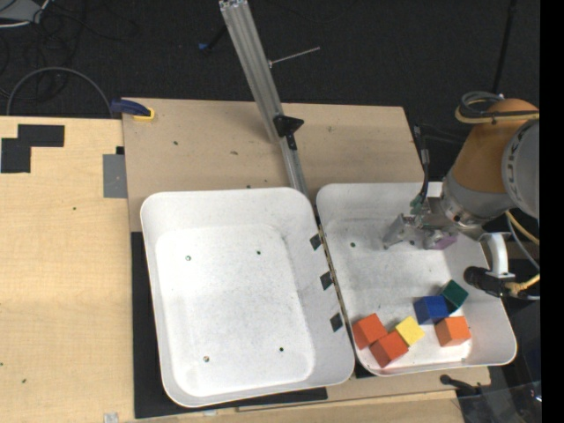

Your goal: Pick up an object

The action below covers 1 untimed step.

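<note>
Purple block (pixel 438 240) beside pincer (pixel 423 228), right bin (pixel 370 214).

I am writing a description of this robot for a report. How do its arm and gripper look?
The arm is grey and rounded, with a wide orange band above the wrist. A grey cable loops over the band. The gripper is small, grey metal, with a purple patch beside it.

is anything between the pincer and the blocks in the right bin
Nothing visible. The pincer sits low over the right bin, toward its far side, with bare floor between it and the cluster near the front: blue block, green block, yellow block.
</note>
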{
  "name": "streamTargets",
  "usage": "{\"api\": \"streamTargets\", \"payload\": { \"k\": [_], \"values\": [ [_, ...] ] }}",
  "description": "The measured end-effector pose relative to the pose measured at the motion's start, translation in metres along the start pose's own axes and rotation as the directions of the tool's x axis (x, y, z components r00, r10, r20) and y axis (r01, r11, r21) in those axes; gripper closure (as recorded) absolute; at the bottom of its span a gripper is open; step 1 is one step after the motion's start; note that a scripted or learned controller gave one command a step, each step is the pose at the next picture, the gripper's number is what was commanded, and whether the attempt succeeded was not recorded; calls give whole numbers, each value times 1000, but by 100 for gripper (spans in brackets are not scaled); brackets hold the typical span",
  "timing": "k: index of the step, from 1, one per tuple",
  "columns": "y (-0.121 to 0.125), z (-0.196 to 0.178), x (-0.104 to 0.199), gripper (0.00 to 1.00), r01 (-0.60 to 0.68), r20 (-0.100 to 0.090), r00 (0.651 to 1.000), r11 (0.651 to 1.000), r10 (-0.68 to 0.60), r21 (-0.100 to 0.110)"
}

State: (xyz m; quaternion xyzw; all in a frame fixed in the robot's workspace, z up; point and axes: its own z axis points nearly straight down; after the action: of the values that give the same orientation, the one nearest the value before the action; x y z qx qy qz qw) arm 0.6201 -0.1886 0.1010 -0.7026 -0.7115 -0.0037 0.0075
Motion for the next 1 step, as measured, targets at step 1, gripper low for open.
{"api": "streamTargets", "payload": {
  "k": [1],
  "values": [
    [0,0,0,0,0,0,1000,1000,0,0]
  ]
}}
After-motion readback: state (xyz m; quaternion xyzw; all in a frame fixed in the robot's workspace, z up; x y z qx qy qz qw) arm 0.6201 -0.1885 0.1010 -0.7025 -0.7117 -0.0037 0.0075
